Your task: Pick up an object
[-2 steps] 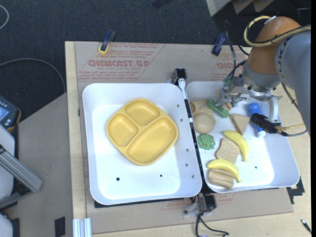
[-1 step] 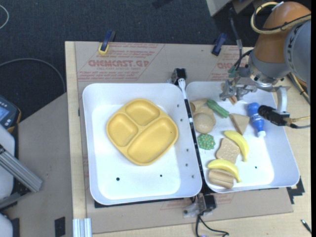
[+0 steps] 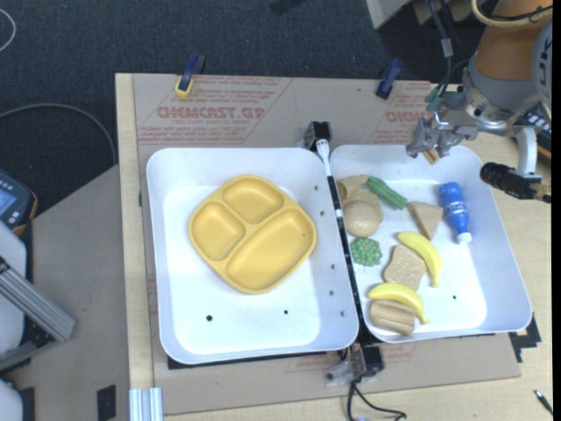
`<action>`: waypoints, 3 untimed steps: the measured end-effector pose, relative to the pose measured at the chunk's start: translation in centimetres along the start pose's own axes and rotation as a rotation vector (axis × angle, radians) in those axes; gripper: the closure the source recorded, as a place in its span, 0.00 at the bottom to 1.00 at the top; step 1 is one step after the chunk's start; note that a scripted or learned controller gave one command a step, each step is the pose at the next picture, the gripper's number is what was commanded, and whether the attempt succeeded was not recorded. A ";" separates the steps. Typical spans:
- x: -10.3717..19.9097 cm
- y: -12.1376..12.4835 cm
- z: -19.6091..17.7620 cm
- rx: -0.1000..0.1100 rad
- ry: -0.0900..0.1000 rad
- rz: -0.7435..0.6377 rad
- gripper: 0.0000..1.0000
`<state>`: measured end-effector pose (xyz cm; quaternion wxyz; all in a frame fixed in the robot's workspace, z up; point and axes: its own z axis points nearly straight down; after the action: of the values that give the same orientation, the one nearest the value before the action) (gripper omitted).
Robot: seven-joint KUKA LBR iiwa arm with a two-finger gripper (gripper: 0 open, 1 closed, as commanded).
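- While the arm reaches in from 2 o'clock, its gripper hangs over the far rim of the right bin, at about 12 o'clock of that bin.
- Nothing is visible between the fingers, and I cannot tell if they are spread or closed, because they are too small and dark.
- Possible things to pick all lie in the right bin, apart from the gripper.
- A blue bottle lies at 2 o'clock of the bin, near the gripper but not touching it.
- A green pod lies at 11 o'clock, tilted, just beside a round beige piece.
- A small green bumpy piece is at 9 o'clock, near the wall between the bins.
- One banana is in the middle, lying against a slice of bread.
- A second banana is at 7 o'clock, resting on a brown bun-like piece.
- A tan wedge sits between the pod and the bottle.
- On the left bin lies a yellow divided plate, around its centre.
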<state>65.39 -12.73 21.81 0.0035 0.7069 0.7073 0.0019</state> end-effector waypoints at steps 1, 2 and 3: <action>0.0 0.1 -0.7 0.003 0.001 0.000 1.00; 3.9 -3.1 -1.7 0.011 0.004 -0.002 1.00; 8.9 -5.7 -2.4 0.012 0.004 -0.002 1.00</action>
<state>59.69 -3.86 24.11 -0.0019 0.7061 0.7081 -0.0009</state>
